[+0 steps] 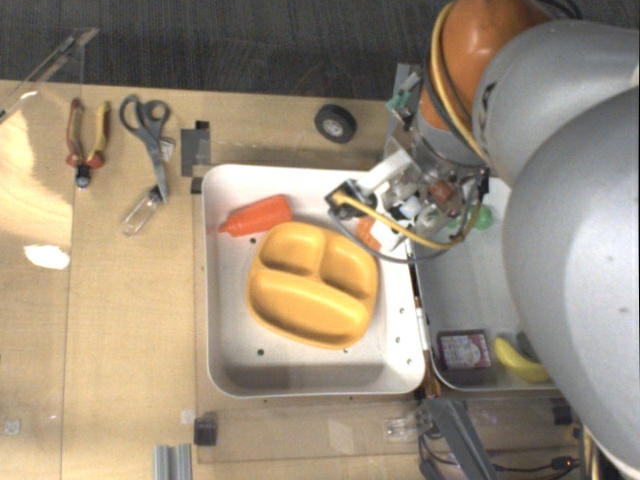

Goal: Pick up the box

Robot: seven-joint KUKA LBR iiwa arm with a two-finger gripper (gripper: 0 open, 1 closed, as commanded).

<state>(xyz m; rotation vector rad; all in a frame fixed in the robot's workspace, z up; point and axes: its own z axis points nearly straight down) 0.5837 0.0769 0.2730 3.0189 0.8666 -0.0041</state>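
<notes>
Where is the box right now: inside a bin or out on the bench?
Inside. The box lies on the floor of the right bin, in its near corner, beside a banana.

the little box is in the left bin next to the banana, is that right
Not quite. The box does lie next to the banana, but both are in the right bin, not the left one. The camera view shows this.

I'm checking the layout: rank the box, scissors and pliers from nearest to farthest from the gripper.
1. The box, in the right bin, nearest the gripper.
2. The scissors, on the bench, far left.
3. The pliers, left of the scissors, farthest.
</notes>
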